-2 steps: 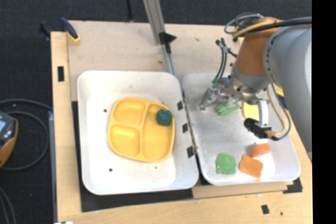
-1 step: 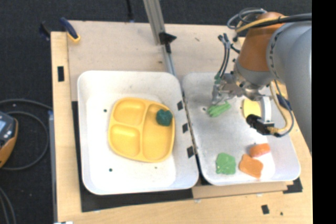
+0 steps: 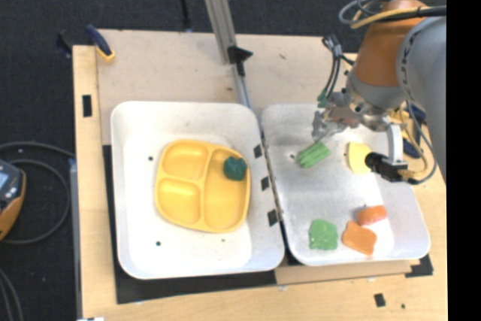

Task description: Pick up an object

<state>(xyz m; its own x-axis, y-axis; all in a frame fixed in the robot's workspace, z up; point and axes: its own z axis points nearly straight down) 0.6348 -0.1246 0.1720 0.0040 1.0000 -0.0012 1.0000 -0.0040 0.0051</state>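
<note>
Your gripper (image 3: pixel 325 128) sits over the right bin's (image 3: pixel 301 252) far edge, just above the green cylinder (image 3: pixel 313 155); I cannot tell whether it's open or closed.

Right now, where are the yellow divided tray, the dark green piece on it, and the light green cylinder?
yellow divided tray (image 3: pixel 184 188): camera view, bare left compartments.
dark green piece (image 3: pixel 236 168): camera view, its middle.
light green cylinder (image 3: pixel 313 155): camera view, mid-length of its side.
</note>
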